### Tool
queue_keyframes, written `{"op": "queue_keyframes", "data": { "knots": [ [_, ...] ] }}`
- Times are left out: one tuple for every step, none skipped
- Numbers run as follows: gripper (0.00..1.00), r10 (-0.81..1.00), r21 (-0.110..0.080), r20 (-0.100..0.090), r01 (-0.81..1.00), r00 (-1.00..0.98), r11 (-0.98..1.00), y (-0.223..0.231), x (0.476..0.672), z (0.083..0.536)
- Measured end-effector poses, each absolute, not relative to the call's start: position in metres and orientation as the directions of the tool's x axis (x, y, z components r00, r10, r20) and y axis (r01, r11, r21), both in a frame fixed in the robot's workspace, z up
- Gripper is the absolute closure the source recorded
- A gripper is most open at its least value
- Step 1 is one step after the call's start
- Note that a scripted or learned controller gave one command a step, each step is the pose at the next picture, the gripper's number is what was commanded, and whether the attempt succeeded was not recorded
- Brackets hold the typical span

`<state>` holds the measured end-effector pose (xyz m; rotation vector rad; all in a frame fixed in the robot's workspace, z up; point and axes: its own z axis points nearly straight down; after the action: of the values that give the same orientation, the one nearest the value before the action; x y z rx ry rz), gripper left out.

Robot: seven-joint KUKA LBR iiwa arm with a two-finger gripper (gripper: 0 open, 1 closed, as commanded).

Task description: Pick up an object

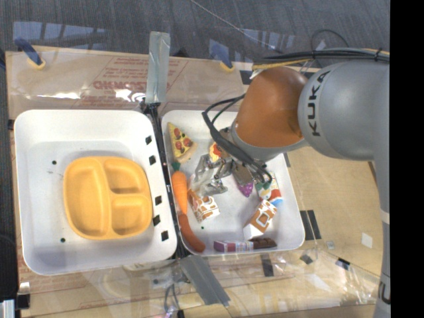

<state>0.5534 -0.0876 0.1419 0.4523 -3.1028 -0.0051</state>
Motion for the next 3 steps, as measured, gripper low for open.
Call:
{"op": "queue_keyframes", "data": {
  "knots": [
    [1.0, -0.463, 0.007, 0.008, -0.463, -0.886, 0.886, -0.145, 0.524, 0.139],
    [1.0, -0.047, 0.002, 0.005, -0.047, -0.999, 0.999, -0.119, 0.565, 0.151],
    [1.0, 0.043, 0.005, -0.002, 0.043, -0.999, 0.999, -0.207, 0.657, 0.111]
  ]
}}
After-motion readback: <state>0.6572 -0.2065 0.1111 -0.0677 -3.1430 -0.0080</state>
